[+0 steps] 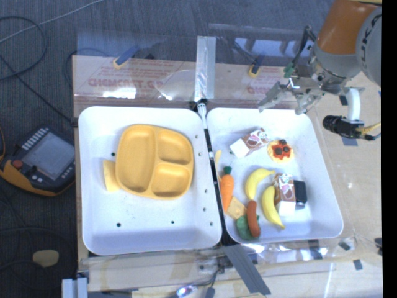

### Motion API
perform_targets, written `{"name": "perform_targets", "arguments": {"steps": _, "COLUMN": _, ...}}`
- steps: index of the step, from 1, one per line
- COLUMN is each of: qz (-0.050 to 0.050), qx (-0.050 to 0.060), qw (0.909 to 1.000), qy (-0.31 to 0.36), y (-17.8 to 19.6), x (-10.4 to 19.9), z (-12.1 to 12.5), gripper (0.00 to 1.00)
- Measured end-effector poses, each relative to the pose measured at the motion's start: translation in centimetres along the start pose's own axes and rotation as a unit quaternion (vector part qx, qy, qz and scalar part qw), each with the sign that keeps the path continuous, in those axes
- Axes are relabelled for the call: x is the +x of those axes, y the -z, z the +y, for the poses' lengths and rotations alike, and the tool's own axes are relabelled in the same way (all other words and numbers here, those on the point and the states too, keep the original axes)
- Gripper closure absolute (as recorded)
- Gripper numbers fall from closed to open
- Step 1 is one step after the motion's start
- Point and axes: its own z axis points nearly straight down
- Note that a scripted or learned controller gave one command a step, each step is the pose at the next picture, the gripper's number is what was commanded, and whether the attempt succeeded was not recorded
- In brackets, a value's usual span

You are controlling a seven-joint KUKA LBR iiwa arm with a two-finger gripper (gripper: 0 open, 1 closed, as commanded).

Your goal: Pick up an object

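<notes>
1. The gripper (286,99) hangs at the upper right of the frame, over the far rim of the right bin (322,160); its fingers are spread and nothing is between them.
2. The right bin holds two bananas (263,192), a carrot (226,190), a tart (280,149), two small cartons (254,139) and a sausage (252,213).
3. The left bin (93,185) holds a yellow tray (153,160).
</notes>
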Motion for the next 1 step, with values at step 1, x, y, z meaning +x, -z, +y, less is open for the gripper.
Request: {"name": "perform_targets", "arguments": {"steps": 1, "qz": -0.001, "qx": -0.002, "qw": 0.9905, "qy": 0.137, "y": -14.21, "x": 0.3, "z": -0.33, "gripper": 0.0}}
